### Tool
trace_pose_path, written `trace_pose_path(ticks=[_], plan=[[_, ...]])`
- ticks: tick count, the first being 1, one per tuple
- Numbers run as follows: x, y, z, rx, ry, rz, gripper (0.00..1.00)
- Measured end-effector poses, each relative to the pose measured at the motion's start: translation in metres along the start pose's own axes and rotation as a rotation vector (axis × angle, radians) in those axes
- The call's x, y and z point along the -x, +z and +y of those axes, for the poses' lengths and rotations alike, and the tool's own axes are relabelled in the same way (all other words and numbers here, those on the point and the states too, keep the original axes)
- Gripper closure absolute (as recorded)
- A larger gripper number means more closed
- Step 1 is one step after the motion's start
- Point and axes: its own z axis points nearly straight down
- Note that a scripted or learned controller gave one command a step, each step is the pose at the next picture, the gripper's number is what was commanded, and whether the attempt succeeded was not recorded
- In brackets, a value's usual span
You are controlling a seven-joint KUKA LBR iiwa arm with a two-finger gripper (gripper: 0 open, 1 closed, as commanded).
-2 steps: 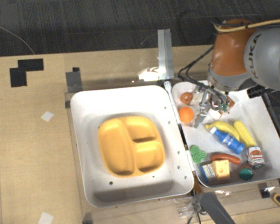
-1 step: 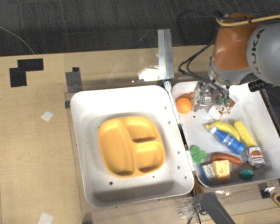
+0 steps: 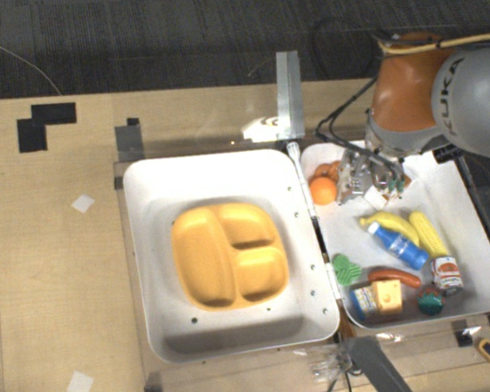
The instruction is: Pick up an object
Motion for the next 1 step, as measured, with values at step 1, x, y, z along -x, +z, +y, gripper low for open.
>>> trace_pose_path(ticks=[1], plan=[[-0.0043, 0.0001, 0.0001, 0.000, -0.001, 0.024, 0.00]])
